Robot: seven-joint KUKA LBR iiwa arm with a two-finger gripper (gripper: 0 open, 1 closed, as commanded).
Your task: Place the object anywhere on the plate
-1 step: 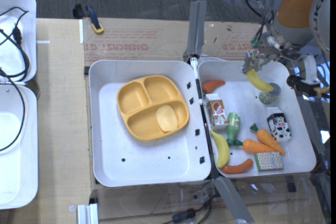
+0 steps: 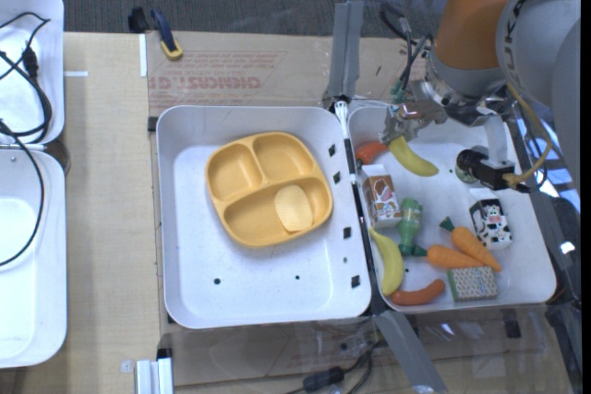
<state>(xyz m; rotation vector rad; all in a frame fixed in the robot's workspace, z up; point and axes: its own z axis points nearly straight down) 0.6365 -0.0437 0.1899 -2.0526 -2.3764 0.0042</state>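
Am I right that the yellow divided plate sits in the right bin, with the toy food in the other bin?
Not quite. The camera view shows the yellow divided plate in the left bin; the toy food, such as a banana, lies in the right bin.

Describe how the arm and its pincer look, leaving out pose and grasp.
The arm is bulky, rounded and light grey, with a glossy orange band above the wrist. Black and yellowish cables loop over it. The pincer is small, metallic grey, with thin wires running to it.
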